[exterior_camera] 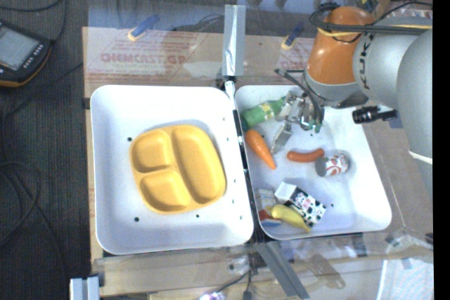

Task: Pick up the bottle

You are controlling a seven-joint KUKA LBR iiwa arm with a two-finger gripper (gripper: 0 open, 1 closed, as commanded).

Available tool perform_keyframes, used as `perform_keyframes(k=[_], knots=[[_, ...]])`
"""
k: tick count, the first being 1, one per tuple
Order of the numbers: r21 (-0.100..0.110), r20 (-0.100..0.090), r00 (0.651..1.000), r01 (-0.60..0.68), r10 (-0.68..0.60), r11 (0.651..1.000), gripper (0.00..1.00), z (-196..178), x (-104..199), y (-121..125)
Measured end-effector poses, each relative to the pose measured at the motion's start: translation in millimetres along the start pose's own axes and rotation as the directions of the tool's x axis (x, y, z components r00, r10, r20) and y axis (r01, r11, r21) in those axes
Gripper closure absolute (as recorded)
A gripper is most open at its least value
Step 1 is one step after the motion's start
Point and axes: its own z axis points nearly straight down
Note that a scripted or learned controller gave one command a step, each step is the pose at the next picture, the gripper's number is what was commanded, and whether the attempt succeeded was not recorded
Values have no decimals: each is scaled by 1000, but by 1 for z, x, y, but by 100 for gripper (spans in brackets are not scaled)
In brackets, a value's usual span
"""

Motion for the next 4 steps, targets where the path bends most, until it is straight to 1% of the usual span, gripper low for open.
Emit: perform_keyframes(k=[1,2,3,4], knots=[[-3,10,962,274,-274,962,0,0,-4,-10],[-21,17,947,321,-321,947,0,-94,2,24],[-26,5,998,68,-67,997,0,-6,-9,-3],[-16,2,999,-32,32,999,0,-2,-6,9]])
